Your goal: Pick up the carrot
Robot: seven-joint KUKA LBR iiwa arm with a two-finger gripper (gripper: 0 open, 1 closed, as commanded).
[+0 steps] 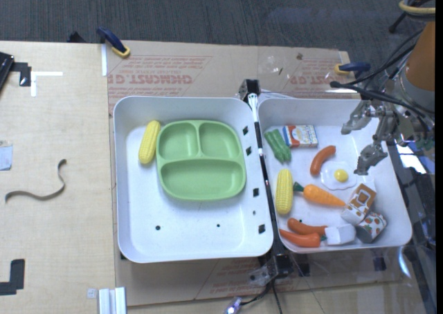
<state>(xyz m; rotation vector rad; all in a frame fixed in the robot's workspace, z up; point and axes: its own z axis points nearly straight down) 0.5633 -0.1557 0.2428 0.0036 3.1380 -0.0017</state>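
Camera view, looking down at a slant on the worktop point(55, 133); two white bins side by side. Left bin point(190, 236): held a green divided plate point(201, 159), with a yellow corn cob point(148, 142) just beside the plate's left rim. Right bin point(394, 236): held the carrot point(323, 196) near the middle, orange, lying slantwise with its green top toward the left; flanked by a second corn cob point(283, 190) on the left, a fried egg point(339, 176) just above, a small carton point(361, 202) to the right. Also there: a sausage point(322, 159), a green vegetable point(278, 144), a red-and-white box point(301, 135). Gripper point(372, 141) hovered over the bin's upper right, fingers point(365, 159) spread apart, clamped on nothing, well clear of the carrot.
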